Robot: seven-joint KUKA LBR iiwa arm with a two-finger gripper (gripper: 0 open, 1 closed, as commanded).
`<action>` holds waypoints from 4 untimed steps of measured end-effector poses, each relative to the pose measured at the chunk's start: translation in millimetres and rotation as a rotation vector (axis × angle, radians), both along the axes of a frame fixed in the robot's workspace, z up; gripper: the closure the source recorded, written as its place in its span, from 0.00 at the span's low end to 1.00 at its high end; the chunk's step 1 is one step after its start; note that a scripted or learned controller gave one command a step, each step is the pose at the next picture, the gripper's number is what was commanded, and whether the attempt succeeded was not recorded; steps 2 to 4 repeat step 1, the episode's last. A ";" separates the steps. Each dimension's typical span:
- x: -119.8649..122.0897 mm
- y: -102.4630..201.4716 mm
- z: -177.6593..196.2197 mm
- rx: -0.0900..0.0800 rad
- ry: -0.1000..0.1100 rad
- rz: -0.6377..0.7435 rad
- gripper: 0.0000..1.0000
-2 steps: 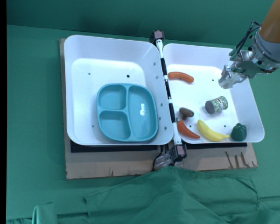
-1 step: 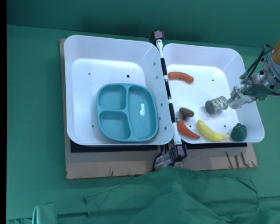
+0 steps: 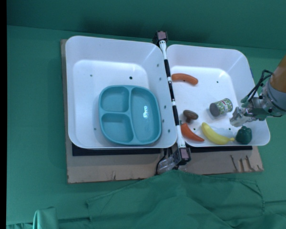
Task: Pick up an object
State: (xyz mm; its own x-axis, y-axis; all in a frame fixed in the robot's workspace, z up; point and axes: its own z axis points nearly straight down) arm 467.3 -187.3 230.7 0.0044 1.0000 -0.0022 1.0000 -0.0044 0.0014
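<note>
The right bin [image 3: 238, 61] holds an orange sausage [image 3: 184, 78], a small green-labelled can [image 3: 221, 107] lying on its side, a brown mushroom [image 3: 189, 114], a carrot [image 3: 191, 133], a yellow banana [image 3: 216, 134] and a dark green vegetable [image 3: 244, 135] in the front right corner. My gripper [image 3: 239, 118] hangs low at the bin's right side, just above the green vegetable and to the right of the can. Nothing shows between its fingers.
The left bin [image 3: 81, 56] holds a teal three-compartment plate [image 3: 129, 114]. A black-and-white divider bar [image 3: 170, 92] runs between the bins. Both bins rest on a cardboard sheet [image 3: 109, 171], and green cloth is bunched up along the front.
</note>
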 end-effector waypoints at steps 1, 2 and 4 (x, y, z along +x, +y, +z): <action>0.5 -0.4 121.4 -0.001 -0.002 0.000 1.00; 0.5 -0.4 121.4 -0.001 -0.002 0.000 1.00; 0.5 -0.4 121.4 -0.001 -0.002 0.000 1.00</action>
